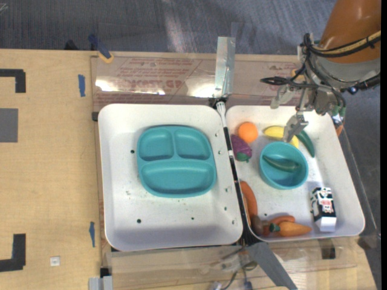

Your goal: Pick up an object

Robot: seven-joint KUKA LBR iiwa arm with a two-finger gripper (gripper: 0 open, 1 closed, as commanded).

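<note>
Gripper: the gripper (294,127) is hanging over the back of the right bin (347,180); I cannot tell its state.
Arm: the arm (354,17) is reaching in from the upper right, its orange band up high.
Near objects: a yellow piece (274,132) and a green piece (305,142) are lying just beside the gripper.
Bowl: the teal bowl (283,165) is sitting just in front of it.
Other objects: an orange ball (247,131) is lying near the divider, carrots (284,225) at the front edge.
Left bin: a teal divided plate (175,161) is resting in the left bin (115,180).
</note>
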